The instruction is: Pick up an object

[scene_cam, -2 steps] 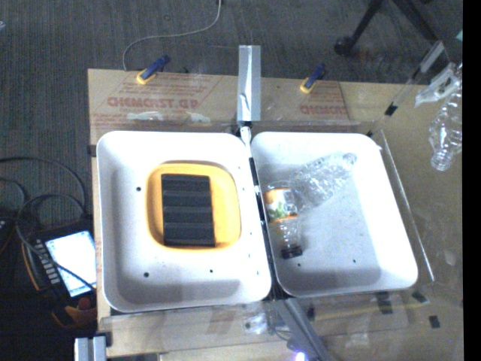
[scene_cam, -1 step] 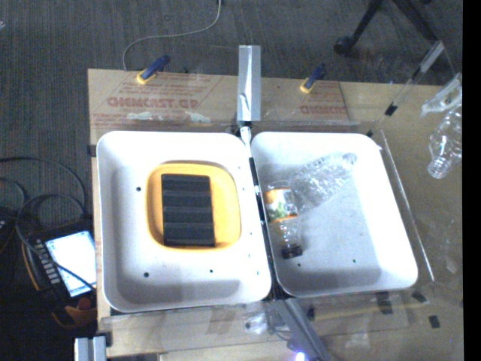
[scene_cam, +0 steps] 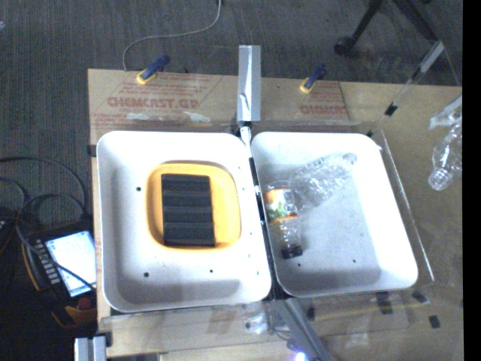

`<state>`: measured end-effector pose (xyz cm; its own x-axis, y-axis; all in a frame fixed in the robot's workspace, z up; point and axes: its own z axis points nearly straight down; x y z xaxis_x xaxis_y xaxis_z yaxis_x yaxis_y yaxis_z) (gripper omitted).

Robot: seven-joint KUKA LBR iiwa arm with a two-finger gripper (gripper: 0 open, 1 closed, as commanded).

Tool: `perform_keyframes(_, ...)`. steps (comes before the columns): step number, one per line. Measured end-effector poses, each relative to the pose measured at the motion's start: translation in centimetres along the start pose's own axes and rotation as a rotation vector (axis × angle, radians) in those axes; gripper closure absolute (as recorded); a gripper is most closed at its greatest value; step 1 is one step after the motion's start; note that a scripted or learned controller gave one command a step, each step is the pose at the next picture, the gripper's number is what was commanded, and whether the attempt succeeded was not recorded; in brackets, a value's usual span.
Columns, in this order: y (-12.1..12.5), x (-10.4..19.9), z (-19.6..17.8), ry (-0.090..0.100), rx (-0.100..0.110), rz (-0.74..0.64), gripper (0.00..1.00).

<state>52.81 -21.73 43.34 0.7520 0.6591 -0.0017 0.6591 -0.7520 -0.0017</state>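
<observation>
Two white bins are borne side by side on the desk [scene_cam: 150, 100]. In the left bin [scene_cam: 120, 277] a yellow tray [scene_cam: 154, 201] is seen; in the right bin [scene_cam: 353, 269], a small bottle [scene_cam: 284, 218] and a clear plastic bottle [scene_cam: 325, 175]. Grey carpet [scene_cam: 75, 21] lies beyond.

Brown bench [scene_cam: 391, 104] carries two shallow white bins side by side: left bin [scene_cam: 120, 201], right bin [scene_cam: 376, 224]. Two blue-and-yellow clamps [scene_cam: 152, 69] [scene_cam: 313, 78] sit at its far edge.
</observation>
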Motion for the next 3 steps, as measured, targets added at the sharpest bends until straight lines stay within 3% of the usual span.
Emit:
perform_keyframes(1,2.2,2.4,0.1,-0.001,0.001,0.128,0.0)
perform_keyframes(3,-1.4,-2.5,0.0,-0.001,0.0,0.411,0.0)
